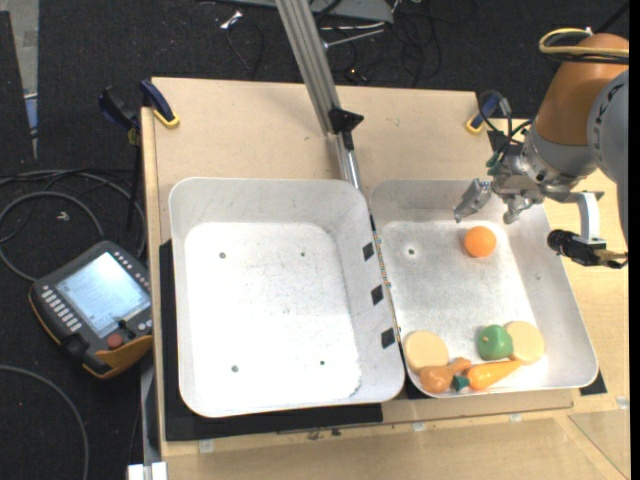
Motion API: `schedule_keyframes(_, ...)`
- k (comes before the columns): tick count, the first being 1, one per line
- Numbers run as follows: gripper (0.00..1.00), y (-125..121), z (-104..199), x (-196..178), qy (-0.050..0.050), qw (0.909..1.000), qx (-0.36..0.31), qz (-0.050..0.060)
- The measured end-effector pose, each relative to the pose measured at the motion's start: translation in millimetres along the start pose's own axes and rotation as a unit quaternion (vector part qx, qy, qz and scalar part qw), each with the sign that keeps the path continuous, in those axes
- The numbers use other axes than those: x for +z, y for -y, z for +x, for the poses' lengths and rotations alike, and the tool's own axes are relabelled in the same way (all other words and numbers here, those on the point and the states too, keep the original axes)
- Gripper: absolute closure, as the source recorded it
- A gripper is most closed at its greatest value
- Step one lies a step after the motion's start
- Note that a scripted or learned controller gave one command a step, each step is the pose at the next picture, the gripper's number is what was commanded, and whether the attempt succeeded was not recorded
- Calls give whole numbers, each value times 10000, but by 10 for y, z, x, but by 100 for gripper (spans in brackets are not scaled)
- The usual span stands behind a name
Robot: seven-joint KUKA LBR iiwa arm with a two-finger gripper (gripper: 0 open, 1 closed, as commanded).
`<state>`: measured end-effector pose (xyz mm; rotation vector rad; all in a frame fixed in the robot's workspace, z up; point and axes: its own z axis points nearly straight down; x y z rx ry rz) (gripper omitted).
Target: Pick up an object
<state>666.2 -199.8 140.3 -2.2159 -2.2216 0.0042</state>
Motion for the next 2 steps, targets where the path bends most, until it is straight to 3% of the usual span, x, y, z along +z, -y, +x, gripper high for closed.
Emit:
schedule_keyframes(1,100,-19,-7,-151,14,10000,-2,-41)
schedule_keyframes(2,100,-94,4,-780,15,10000,-2,-62)
